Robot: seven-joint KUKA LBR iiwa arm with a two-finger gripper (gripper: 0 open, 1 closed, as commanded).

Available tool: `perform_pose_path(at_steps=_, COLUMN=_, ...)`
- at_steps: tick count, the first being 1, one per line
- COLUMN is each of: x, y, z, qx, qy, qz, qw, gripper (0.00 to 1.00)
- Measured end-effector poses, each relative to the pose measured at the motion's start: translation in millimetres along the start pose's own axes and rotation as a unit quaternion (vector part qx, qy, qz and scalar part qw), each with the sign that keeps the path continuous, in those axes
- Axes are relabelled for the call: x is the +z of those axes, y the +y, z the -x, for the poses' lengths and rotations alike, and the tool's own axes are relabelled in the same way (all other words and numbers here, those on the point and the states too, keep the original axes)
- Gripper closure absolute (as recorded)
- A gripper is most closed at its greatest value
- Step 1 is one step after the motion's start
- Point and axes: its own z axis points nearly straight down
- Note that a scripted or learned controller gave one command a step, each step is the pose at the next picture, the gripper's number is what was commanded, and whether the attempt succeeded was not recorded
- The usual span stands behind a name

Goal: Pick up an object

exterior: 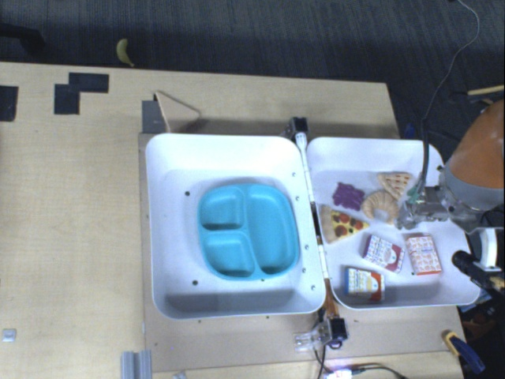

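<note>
Left bin (170,235): holds blue divided tray (248,229).
Right bin (347,152): purple grapes (348,195), pizza slice (342,224), croissant (380,205), waffle (396,182), three small cartons (383,252).
Gripper (412,209): beside croissant; finger state cannot be told.

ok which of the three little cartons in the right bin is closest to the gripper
The carton farthest right, just below the gripper. The middle carton lies further left, and the orange-topped carton is lowest and farthest.
</note>
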Motion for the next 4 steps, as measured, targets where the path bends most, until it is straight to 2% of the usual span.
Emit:
perform_pose_path(at_steps=1, x=-25.5, y=122.1, z=-52.2, qx=-0.001, qy=0.001, qz=-0.002, qw=1.0000, gripper=1.00)
perform_pose_path(at_steps=2, x=-24.9, y=121.3, z=-50.6, qx=-0.001, qy=0.000, qz=-0.003, qw=1.0000, gripper=0.00)
perform_pose_path(at_steps=3, x=29.5, y=70.3, z=-59.9, qx=0.001, qy=0.000, qz=-0.001, qw=1.0000, gripper=0.00)
perform_pose_path(at_steps=4, x=17.8, y=72.4, z=-61.1, qx=0.000, qy=0.000, qz=0.002, qw=1.0000, gripper=1.00)
